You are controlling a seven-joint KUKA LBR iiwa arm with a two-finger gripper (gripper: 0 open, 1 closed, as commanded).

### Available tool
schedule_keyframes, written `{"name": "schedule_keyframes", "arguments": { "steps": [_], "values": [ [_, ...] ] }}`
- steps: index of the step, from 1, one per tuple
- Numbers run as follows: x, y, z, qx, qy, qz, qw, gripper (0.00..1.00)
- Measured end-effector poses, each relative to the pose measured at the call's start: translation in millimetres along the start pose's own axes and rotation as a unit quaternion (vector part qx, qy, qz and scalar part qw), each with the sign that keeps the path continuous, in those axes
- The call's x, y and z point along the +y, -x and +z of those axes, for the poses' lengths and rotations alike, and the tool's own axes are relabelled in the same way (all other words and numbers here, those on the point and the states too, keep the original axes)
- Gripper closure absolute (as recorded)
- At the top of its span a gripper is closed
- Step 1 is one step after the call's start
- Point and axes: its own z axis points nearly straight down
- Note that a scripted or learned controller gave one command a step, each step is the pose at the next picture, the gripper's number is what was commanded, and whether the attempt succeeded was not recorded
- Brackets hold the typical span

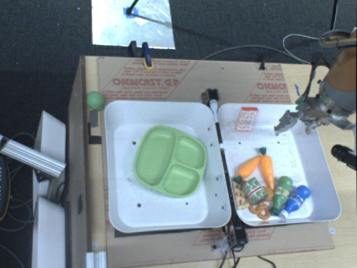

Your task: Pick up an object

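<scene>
Up at the right edge of the frame, the grey arm point(340, 85) with its orange band reaches in over the right bin point(323, 166), and its gripper point(295, 121) hangs above the bin's upper right part with the two fingers spread apart and nothing between them. Just left of it, in the bin's upper left area, lies a small orange-and-white packet point(246, 119). The other objects crowd the bin's lower middle: two toy carrots point(259, 166) touching at a slant, a patterned can point(254, 190) below them, a green bottle point(282, 190) and a blue bottle point(295, 200) side by side toward the lower right, and pretzel pieces point(257, 209) near the bottom rim. In the left bin point(120, 205), a green divided plate point(170, 161) sits at the centre. A green ball point(95, 100) rests on the bench beyond that bin's upper left corner.
</scene>
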Motion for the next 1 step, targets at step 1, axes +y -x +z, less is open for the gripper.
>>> {"name": "schedule_keyframes", "arguments": {
  "steps": [1],
  "values": [
    [49.6,-25.2,145.1,0.000,0.000,0.000,1.0000,0.00]
  ]
}}
